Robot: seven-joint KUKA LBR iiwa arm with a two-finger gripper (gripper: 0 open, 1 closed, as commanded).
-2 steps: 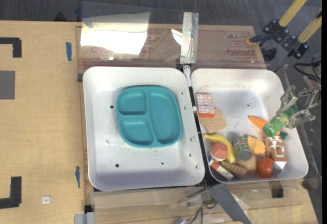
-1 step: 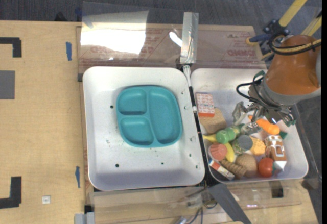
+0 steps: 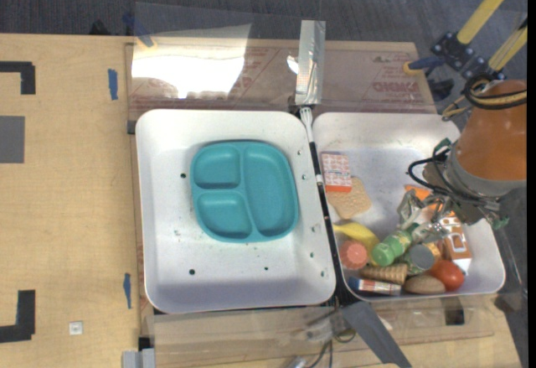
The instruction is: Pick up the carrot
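The grey arm with its orange band reaches into the right-hand shallow white bin (image 3: 381, 148), its two-finger gripper (image 3: 429, 215) low over the crowded lower right corner; whether the claw is open or closed cannot be told, and nothing is seen held in it. The carrot cannot be picked out for certain among the toy foods there, which include a yellow banana (image 3: 356, 231), a green bottle (image 3: 392, 247), a red tomato (image 3: 449, 274) and a tan round cracker (image 3: 350, 201) lying tight against the bin's near wall. The bin's upper half is bare floor, and the left-hand white bin (image 3: 159, 190) carries a teal divided plate (image 3: 245, 190) with open room all around it.
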